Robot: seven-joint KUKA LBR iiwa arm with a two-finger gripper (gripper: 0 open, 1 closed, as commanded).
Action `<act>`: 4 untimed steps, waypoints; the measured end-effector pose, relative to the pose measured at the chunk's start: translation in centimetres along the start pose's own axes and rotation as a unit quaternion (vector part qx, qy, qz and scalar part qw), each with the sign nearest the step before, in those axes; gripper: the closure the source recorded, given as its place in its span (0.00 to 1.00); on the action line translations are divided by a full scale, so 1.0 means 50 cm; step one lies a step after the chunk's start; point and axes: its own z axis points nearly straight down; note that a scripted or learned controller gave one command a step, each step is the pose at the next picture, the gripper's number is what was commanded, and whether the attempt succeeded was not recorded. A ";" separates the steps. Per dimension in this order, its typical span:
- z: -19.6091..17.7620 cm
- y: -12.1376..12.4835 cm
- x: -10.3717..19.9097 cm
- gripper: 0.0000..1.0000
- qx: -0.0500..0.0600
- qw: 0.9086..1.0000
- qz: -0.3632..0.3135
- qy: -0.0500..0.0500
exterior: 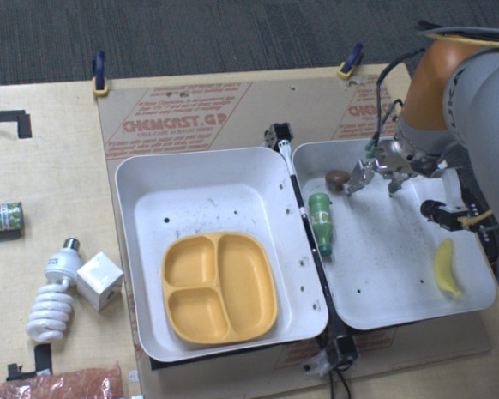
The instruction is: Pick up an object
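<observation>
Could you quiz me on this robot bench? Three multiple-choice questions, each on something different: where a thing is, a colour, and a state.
1. Where does the yellow three-compartment plastic plate lie?
A. left white bin
B. right white bin
C. on the wooden bench

2. What colour is the small plastic bottle lying in the right bin?
A. red
B. green
C. blue

3. How does the white spiral light bulb rest?
A. upright
B. hanging
C. on its side

Answers: 1 A, it fills the left bin's floor. 2 B, body and cap are green. 3 C, it lies flat on the bench.
</observation>
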 end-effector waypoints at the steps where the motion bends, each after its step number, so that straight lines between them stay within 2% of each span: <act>1: 0.001 -0.110 0.070 0.00 0.000 1.000 0.002 0.000; 2: -0.019 -0.109 0.068 1.00 0.000 1.000 0.002 0.000; 3: 0.000 -0.045 -0.068 1.00 0.000 1.000 0.001 0.000; 4: 0.000 -0.045 -0.068 0.00 0.000 1.000 0.001 0.000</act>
